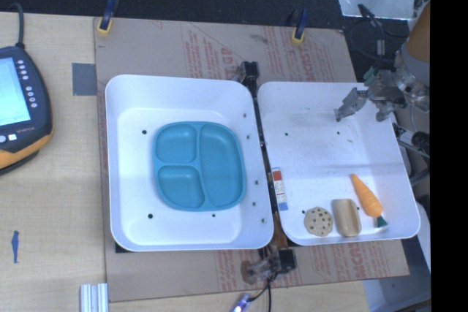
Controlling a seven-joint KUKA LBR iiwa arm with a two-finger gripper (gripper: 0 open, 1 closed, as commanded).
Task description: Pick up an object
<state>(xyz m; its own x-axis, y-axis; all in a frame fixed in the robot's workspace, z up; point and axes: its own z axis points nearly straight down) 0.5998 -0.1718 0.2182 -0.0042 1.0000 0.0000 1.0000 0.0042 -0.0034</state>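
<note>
My gripper (363, 107) hangs over the far right part of the right bin (307, 150), its two grey fingers spread apart with nothing between them. Along the bin's near edge lie an orange carrot (365, 196), a tan bread-like piece (346, 217) and a round speckled cookie (318, 221). These three lie well below the gripper in the view, apart from it. The left bin (124, 157) holds a blue divided plate (199, 164).
A pendant with a screen (18, 102) rests on the bench at the far left. Clamps (107, 14) (297, 25) pin the cardboard sheet at the back. A black bracket (250, 71) sits between the bins at the far side.
</note>
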